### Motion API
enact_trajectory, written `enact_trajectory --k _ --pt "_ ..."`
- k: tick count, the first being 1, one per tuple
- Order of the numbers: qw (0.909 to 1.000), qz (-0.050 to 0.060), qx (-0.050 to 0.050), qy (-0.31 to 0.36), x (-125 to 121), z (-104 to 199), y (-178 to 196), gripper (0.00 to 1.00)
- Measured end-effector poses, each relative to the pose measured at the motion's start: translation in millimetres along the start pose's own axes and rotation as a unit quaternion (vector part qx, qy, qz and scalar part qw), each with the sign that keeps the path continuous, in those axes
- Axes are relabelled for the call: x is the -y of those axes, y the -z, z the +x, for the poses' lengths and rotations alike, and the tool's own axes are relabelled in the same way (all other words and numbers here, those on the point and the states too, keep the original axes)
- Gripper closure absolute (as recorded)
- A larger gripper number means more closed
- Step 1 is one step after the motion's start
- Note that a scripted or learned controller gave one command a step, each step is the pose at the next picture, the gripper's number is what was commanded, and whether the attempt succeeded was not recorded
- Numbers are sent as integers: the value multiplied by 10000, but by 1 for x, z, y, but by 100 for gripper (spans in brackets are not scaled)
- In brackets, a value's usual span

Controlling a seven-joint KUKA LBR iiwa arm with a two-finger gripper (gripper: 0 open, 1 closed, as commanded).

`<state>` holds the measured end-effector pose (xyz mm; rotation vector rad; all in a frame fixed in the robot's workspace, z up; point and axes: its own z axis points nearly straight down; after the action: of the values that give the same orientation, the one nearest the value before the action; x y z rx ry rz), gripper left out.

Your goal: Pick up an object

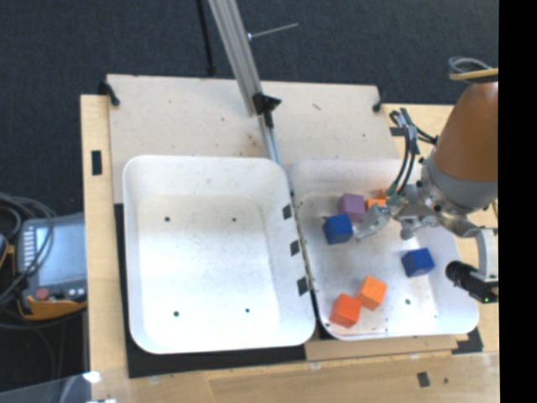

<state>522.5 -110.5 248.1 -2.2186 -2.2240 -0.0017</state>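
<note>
arm (466, 154) reaches in from right over the right bin (436, 313). gripper (375, 217) low beside purple block (351, 205) and blue block (337, 228); open or closed, cannot tell. second blue block (417, 262) right, orange blocks (359, 300) near.

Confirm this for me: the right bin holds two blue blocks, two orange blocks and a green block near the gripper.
Not quite. The block near the gripper is purple, not green, as the camera view shows. The rest stands: the right bin holds two blue blocks and two orange blocks.
</note>
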Motion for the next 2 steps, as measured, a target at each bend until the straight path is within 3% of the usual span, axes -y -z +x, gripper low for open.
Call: enact_trajectory --k 1,2 --pt "10000 -7 2 -23 0 0 0 0" --pt "10000 29 9 -20 7 -7 -59 0"
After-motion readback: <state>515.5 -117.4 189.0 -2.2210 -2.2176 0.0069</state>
